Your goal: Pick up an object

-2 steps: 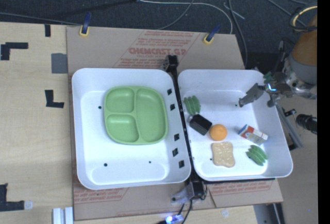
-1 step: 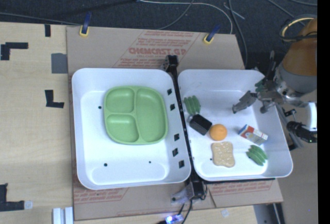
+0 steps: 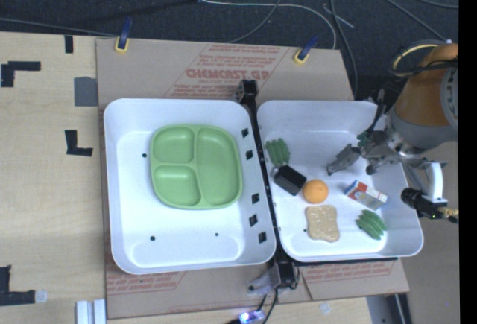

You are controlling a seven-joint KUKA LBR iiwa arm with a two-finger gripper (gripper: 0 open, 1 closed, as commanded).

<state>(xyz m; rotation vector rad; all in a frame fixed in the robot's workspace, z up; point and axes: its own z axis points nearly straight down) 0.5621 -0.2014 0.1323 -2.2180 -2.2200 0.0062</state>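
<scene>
While the gripper hangs with fingers spread and nothing between them just right of the orange, that small, firm, smooth ball looks light but roll-prone, best pinched across its middle.

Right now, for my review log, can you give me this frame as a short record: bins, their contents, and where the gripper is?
left bin: holds a green divided plate
right bin: holds a green item near the divider, a black block, an orange ball, a tan biscuit-like piece, a red and white packet, a green item near the right corner
gripper: over the right bin, above the ball, nothing seen between its jaws
</scene>
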